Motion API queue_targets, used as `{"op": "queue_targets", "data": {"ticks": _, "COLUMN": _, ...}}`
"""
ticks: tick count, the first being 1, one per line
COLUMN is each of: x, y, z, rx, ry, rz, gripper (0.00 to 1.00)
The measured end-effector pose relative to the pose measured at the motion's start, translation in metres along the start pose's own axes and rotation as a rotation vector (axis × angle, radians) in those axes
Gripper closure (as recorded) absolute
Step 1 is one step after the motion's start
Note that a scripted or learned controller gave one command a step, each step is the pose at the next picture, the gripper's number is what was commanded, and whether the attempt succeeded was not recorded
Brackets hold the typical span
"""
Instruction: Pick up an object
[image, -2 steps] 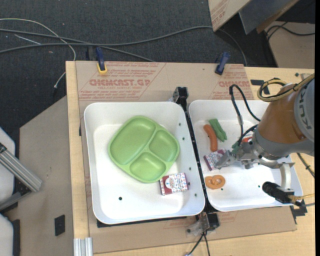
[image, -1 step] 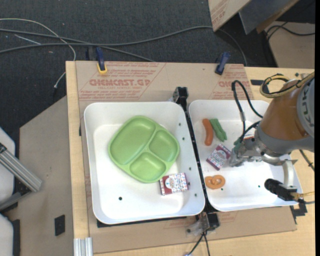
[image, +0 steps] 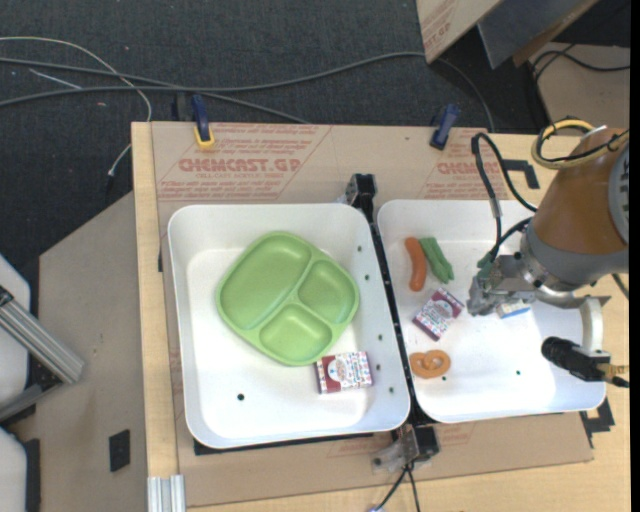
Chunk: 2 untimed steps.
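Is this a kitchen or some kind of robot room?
Probably a robot lab, not a kitchen. A grey and orange robot arm reaches over two white bins holding toy food, the bins sit on a clamped board, and loose cables trail on the floor.

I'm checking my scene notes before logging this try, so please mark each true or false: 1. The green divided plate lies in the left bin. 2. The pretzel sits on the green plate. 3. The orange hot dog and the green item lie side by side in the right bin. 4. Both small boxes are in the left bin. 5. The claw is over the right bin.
1. True: the green plate lies in the left bin.
2. False: the pretzel lies on the right bin floor.
3. True: hot dog, green item.
4. False: one box is left, the other box right.
5. True: claw.
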<state>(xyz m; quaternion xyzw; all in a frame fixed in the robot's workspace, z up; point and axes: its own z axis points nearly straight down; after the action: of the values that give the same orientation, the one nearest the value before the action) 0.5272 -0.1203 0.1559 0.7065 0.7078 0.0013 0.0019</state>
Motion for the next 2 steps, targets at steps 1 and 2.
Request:
{"op": "queue_targets", "data": {"ticks": 1, "x": 0.005, "y": 0.000, "z": -0.061, "rx": 0.001, "ry": 0.000, "rz": 0.000, "gripper": 1.00}}
{"op": "queue_targets", "data": {"ticks": 2, "x": 0.006, "y": 0.005, "z": -0.105, "rx": -0.001, "ry": 0.000, "rz": 0.000, "gripper": 1.00}}
